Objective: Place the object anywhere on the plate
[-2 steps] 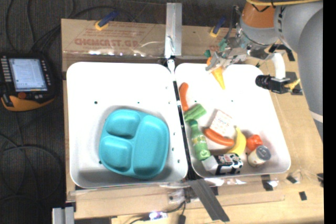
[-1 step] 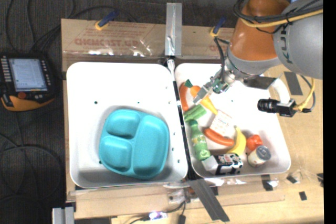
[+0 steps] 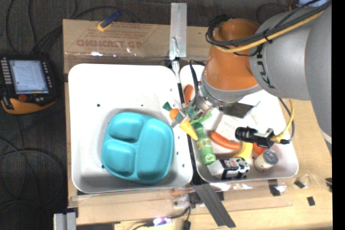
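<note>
A turquoise plate [image 3: 137, 148] with three compartments lies in the front half of the left bin [image 3: 91, 94], with nothing on it. My gripper [image 3: 188, 113] hangs under the orange wrist band, over the divider between the two bins, just beyond the plate's far right corner. A small orange piece with a green tip [image 3: 173, 113] sits right at the gripper's left side, and a yellow piece [image 3: 188, 128] lies just below it. The wrist hides whether either piece is between the jaws.
The right bin [image 3: 285, 169] holds several toy foods: an orange carrot [image 3: 187, 93], a green piece [image 3: 205, 149], a red sausage [image 3: 225, 140], a black-and-white item [image 3: 235, 168] and a round grey-topped piece [image 3: 267, 158]. The arm covers the bin's back half.
</note>
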Tool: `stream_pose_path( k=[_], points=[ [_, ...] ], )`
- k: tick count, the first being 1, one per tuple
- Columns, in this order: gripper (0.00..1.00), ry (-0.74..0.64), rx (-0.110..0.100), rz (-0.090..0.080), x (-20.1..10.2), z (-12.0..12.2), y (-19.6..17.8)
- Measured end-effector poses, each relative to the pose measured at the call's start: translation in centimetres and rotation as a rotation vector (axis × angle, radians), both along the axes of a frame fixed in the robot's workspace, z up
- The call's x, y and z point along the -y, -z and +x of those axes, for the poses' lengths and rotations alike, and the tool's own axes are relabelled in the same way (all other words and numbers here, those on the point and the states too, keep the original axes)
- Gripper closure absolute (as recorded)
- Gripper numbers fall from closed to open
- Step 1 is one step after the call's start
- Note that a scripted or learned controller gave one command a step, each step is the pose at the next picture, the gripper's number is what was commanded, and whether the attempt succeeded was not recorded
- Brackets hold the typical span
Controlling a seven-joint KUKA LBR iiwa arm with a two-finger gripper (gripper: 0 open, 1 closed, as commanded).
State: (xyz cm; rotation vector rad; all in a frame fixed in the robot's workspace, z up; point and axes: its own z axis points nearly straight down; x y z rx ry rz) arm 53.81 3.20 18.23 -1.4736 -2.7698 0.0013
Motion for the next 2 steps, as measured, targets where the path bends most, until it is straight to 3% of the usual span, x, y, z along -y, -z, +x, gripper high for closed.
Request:
stream_pose_path(
  k=[1, 2],
  points=[
    [0.00, 0.000, 0.000, 0.000, 0.0, 0.0, 0.0],
    [0.00, -0.004, 0.032, -0.010, -2.7, 0.7, 2.9]
  ],
)
